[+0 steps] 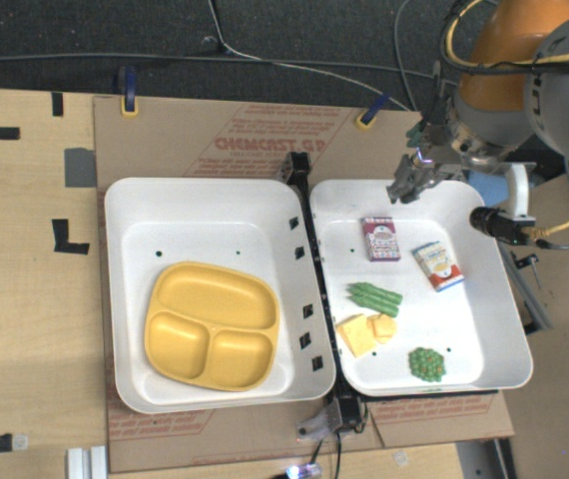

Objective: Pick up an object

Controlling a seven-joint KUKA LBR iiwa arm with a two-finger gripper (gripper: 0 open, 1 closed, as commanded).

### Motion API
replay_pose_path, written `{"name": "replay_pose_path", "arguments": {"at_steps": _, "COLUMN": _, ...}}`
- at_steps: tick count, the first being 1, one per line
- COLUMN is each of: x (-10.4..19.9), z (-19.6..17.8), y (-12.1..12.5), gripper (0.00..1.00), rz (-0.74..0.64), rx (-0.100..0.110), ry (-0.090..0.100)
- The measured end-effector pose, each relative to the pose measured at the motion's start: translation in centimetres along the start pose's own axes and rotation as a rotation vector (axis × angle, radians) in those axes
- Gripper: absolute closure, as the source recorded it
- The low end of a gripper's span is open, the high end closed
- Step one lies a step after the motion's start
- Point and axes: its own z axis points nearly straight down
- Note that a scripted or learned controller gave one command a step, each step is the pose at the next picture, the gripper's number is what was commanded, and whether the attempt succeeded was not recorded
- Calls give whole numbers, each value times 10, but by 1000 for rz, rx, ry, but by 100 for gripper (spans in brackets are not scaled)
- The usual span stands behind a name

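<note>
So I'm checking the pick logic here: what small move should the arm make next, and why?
Probably shift the hand toward the near side of the right bin and lower it over the purple carton. The hand hangs above the bin's far edge and is over no item. The carton lies closest, flat and apart from the red-and-white carton beside it.

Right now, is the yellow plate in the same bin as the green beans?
No, the yellow plate sits in the left bin; the green beans lie in the right bin.
</note>
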Motion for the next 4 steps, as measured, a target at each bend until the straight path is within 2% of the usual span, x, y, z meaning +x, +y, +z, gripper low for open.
{"name": "replay_pose_path", "arguments": {"at_steps": 2, "x": 102, "z": -5, "y": 16, "gripper": 100, "rz": 0, "rx": -1, "ry": 0}}
{"name": "replay_pose_path", "arguments": {"at_steps": 3, "x": 153, "z": 8, "y": 24, "gripper": 100, "rz": 0, "rx": 1, "ry": -1}}
{"name": "replay_pose_path", "arguments": {"at_steps": 4, "x": 209, "z": 6, "y": 28, "gripper": 100, "rz": 0, "rx": -1, "ry": 0}}
